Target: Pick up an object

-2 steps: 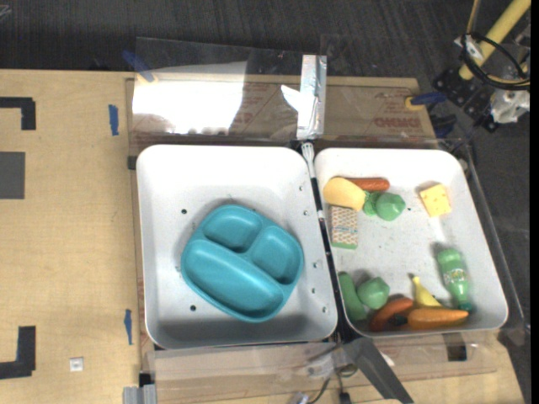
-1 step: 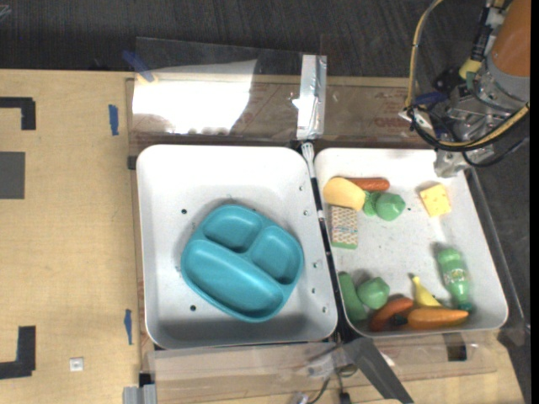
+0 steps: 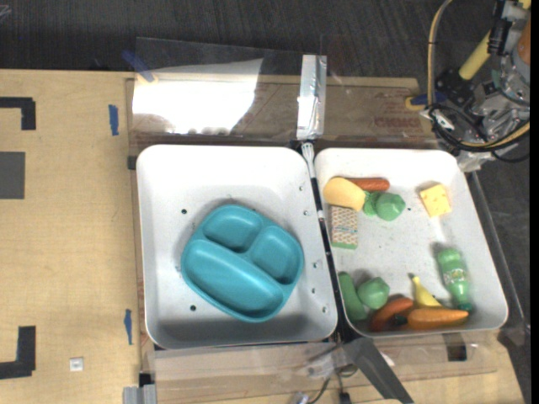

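1. Two white bins are set side by side on the bench [image 3: 59, 251].
2. A teal divided plate [image 3: 242, 262] is seen lying in the left bin [image 3: 160, 175].
3. The right bin [image 3: 487, 251] is scattered with toy food: a yellow wedge [image 3: 344, 193] touching a red sausage [image 3: 368, 183], a green round piece [image 3: 387, 206], a cheese block [image 3: 434, 200] and a wafer [image 3: 344, 226].
4. Near its front edge, a green bottle [image 3: 453, 275], a banana [image 3: 424, 294], a carrot [image 3: 436, 316] and green vegetables [image 3: 364, 295] are clustered.
5. The arm's wrist and cables [image 3: 488, 66] are seen at the upper right, outside the bins; the gripper's state cannot be told.
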`<state>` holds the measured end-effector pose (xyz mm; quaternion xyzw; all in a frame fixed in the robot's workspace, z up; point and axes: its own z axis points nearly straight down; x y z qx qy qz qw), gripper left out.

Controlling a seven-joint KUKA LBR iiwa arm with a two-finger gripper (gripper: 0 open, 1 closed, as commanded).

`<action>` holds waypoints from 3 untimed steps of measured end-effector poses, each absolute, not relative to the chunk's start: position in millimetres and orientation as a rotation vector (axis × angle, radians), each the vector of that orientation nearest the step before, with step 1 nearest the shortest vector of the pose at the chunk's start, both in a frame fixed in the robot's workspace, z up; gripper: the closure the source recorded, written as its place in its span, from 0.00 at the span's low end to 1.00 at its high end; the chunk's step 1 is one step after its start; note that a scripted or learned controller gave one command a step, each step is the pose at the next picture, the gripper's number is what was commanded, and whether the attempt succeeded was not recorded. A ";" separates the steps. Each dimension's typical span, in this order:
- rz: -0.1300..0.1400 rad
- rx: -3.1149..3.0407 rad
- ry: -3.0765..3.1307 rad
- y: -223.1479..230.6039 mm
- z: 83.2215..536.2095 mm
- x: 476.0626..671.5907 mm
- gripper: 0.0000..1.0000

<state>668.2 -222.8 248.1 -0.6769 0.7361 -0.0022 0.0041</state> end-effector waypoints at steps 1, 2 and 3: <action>-0.013 -2.487 1.905 -222.0 351.5 668.3 1.00; 0.009 -2.555 1.819 -170.9 263.7 661.0 1.00; 0.009 -2.704 1.592 -120.1 193.7 655.8 1.00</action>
